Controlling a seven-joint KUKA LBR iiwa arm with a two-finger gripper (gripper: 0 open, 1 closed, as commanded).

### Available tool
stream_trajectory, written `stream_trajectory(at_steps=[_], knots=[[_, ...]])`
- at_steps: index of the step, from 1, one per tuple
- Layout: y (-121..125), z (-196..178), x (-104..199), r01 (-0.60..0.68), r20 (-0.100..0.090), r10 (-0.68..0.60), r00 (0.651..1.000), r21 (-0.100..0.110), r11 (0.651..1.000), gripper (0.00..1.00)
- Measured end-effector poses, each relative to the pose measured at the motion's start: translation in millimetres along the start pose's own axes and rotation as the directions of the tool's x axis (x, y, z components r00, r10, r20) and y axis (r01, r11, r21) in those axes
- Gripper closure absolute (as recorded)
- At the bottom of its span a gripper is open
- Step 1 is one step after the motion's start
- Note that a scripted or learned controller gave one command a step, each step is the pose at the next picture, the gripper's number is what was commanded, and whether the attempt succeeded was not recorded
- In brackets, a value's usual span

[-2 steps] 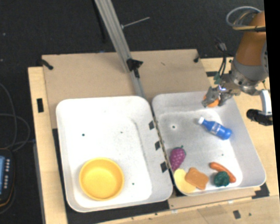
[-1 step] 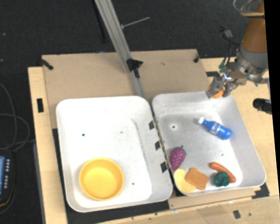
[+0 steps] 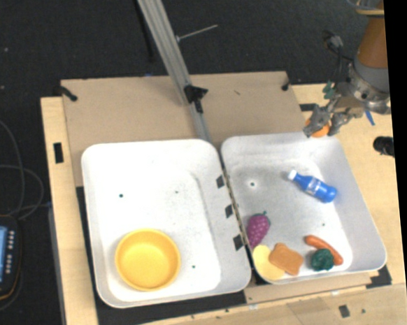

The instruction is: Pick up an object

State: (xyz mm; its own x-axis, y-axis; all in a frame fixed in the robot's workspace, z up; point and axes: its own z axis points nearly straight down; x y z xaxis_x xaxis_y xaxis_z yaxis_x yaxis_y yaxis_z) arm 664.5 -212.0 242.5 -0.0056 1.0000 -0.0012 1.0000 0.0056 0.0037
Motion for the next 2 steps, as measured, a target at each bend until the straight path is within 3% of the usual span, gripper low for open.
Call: stream_trajectory(at_steps=[2], knots=[[-31.8,0.3,99.6,0.000,-0.001,0.000,1.000,0.003,1.000,1.00]])
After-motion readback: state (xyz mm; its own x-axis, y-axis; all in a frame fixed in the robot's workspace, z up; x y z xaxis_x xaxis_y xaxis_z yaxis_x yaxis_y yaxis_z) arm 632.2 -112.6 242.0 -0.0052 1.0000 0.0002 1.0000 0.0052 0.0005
